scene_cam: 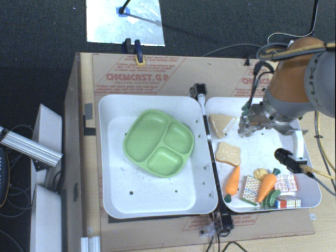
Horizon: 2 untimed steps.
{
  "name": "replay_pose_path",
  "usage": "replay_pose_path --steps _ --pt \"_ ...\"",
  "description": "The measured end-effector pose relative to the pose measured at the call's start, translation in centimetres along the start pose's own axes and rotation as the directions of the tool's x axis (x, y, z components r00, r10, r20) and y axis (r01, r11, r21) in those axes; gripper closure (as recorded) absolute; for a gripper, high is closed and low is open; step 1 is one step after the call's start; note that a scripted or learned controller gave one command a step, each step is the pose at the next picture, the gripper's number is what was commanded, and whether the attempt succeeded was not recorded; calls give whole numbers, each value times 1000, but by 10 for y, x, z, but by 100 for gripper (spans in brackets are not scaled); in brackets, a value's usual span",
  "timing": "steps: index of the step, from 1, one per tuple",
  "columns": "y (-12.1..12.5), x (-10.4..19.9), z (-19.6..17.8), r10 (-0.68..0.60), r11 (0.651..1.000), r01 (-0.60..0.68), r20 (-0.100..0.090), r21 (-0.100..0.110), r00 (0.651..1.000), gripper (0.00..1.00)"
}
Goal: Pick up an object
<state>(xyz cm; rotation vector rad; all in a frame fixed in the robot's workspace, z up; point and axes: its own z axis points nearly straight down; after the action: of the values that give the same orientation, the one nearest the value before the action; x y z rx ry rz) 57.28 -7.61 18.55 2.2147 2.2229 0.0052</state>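
My gripper hangs over the back of the right bin, just right of a pale wedge of bread; nothing shows between its fingers. In front of it lies a square cracker. Near the bin's front edge lie an orange carrot, a second carrot, a small yellow piece, a patterned box and a red-and-white box. The arm covers the bin's back right corner.
The left bin holds a green divided plate at its middle. A black divider clamp sits between the bins at the back. Cables run along the bench on the right.
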Motion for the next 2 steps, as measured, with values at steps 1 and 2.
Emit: replay_pose_path --steps 1,2 --pt "-1 0 1 1 1000 -1 0 3 1000 0" --pt "-39 -32 99 4 1000 -4 1 1 1000 0"
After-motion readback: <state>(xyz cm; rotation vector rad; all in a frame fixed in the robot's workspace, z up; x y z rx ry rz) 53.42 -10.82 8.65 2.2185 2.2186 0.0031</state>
